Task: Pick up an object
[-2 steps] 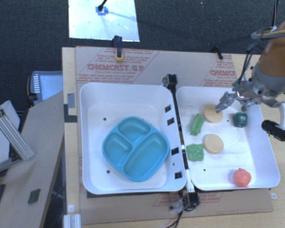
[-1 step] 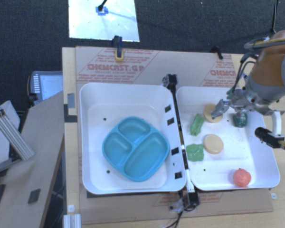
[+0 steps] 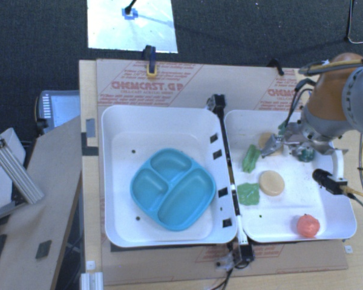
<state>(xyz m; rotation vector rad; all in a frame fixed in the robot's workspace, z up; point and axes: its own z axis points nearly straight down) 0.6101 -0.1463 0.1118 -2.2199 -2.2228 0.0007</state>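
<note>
- Left bin (image 3: 118, 180): shallow white plastic, smooth and slightly glossy, with rounded corners and a raised rim.
- Blue plate (image 3: 169, 189): matte sky-blue plastic, a rounded square turned cornerwise and moulded into three compartments. It lies flat in the middle of the left bin.
- Right bin (image 3: 342, 222): the same white plastic and shape, set against the left bin along one long edge.
- Green stick (image 3: 251, 159): a narrow, elongated bright green piece with a slightly lumpy skin. It lies aslant at the left side of the right bin.
- Green flat piece (image 3: 248, 194): squarish and thin with an uneven outline, nearer than the stick and just beside the cream disc.
- Cream disc (image 3: 271, 183): round, smooth and pale tan, domed like a small bun, about mid-bin.
- Red-orange ball (image 3: 308, 225): round and faintly mottled, in the near right part of the right bin, well apart from the gripper.
- Tan lump (image 3: 266, 140): pale and rounded, in the far left part of the right bin, partly hidden by the gripper's tip. Whether the two touch cannot be told.
- Gripper (image 3: 277, 144): silvery metal, low over the far part of the right bin, its tip aimed left toward the tan lump and the green stick. Whether it is open, closed or gripping anything cannot be told.
- Arm (image 3: 358, 101): smooth grey casing with an orange band (image 3: 327, 92), reaching in from the right and bent down over the far right of the right bin.
- Bench sheet (image 3: 169, 84): flat, pale brown, printed with red lettering, under both bins.
</note>
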